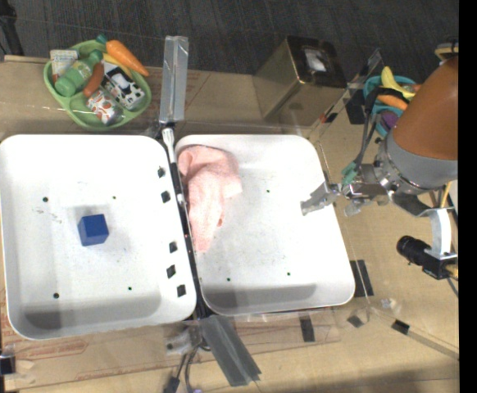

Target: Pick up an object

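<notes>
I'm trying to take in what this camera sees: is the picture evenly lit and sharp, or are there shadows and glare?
In the camera view, the light is soft and fairly even; both white bins look bright, nearly washed out, with grey shadow along their near walls. The blue cube and pink cloth read clearly, if slightly soft. The gripper is small and hazy in detail, and the floor beyond the bench is dark.

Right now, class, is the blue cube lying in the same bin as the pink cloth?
No. The blue cube sits in the left bin, while the pink cloth lies in the right bin.
</notes>
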Controlling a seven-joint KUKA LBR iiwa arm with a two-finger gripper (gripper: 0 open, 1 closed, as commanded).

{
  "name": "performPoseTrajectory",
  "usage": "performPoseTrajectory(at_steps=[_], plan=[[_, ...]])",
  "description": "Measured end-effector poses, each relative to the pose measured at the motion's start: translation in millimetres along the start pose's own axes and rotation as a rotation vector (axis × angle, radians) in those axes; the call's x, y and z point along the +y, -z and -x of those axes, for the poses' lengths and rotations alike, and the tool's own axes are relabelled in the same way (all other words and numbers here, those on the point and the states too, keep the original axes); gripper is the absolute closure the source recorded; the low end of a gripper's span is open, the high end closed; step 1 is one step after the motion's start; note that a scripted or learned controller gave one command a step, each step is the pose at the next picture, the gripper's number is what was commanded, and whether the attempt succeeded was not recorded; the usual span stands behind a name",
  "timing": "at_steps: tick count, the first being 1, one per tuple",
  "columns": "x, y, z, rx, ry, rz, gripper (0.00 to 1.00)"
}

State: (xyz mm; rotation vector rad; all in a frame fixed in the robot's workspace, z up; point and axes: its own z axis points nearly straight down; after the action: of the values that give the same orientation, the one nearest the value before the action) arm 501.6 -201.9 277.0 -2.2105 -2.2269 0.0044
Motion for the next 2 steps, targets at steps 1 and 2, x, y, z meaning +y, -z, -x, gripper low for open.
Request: performPoseTrajectory(at_steps=[1,2], plan=[[67.3,-84.3,-62.9,0.000,-0.116,-0.004,0.00],[155.8,-123.8,-49.3,0.000,-0.196,-0.001,0.00]])
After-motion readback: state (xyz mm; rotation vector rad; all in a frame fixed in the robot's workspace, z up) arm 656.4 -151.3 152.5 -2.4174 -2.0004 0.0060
